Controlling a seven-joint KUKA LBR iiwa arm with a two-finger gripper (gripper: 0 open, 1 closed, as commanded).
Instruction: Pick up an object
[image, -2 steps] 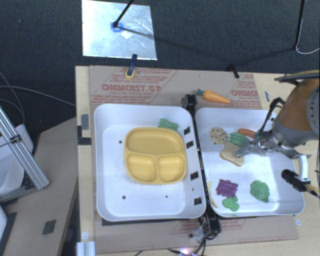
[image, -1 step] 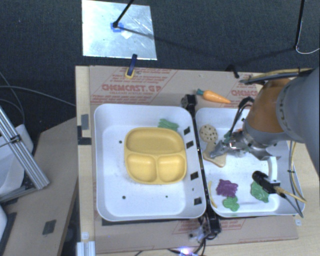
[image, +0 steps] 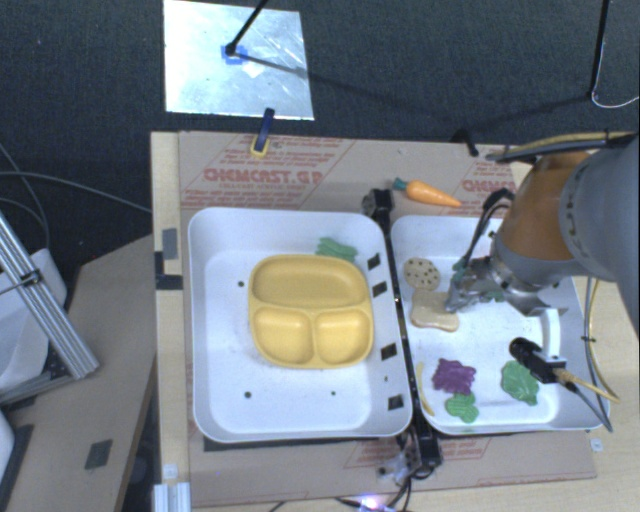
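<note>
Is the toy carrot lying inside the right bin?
No. The carrot lies on the cardboard beyond the right bin's far rim, outside both bins.

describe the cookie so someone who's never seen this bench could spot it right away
Start at the right bin, the one the arm reaches into. Near its left wall, toward the far end, lies the cookie, just above a pale tan bread-like piece by the gripper. It is the only round, flat, beige thing with dark spots; the other items in that bin are purple or green.
</note>
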